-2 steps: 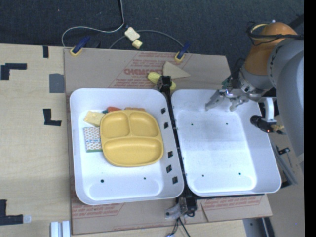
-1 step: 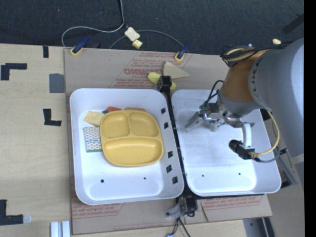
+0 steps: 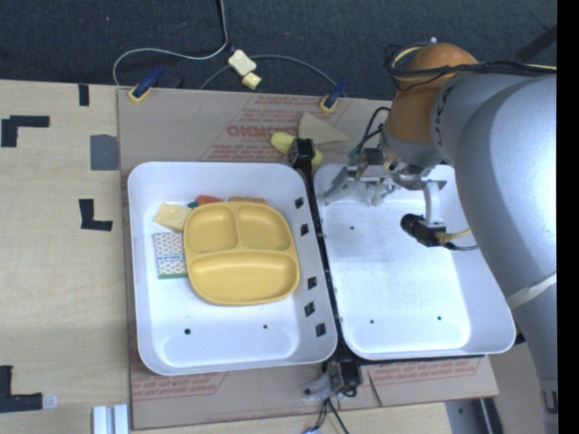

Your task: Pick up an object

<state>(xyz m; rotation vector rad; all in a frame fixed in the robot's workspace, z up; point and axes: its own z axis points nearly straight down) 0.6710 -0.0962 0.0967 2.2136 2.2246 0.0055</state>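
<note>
The big grey arm (image 3: 507, 161) bulks up closest to the lens, swelling across the right side of the frame, with its orange band (image 3: 432, 89) showing near the top right. Below that band the wrist drops toward the upper edge of the right bin (image 3: 407, 324), and the gripper (image 3: 362, 183) sits there over the bin's upper left corner, amid pale metal parts and a few wires. From this slant I cannot tell whether its fingers are apart or together, and I see nothing between them. A small black fitting (image 3: 423, 229) hangs just below the wrist, over the bin's white floor.

The left bin (image 3: 163, 333) lies beside it, the two rims touching down the middle of the frame. In it, toward the upper centre, rests a yellow divided plate (image 3: 240, 251) with three compartments. Poking out from under the plate's left edge are a pale yellow wedge (image 3: 169, 214) and a patterned card (image 3: 168, 253); a sliver of something red (image 3: 207, 200) peeks out at the plate's top edge, too hidden to name.

Both bins sit on a cardboard sheet (image 3: 244, 129), and a yellow object (image 3: 283, 140) lies on it just above the bins' meeting corner.
</note>
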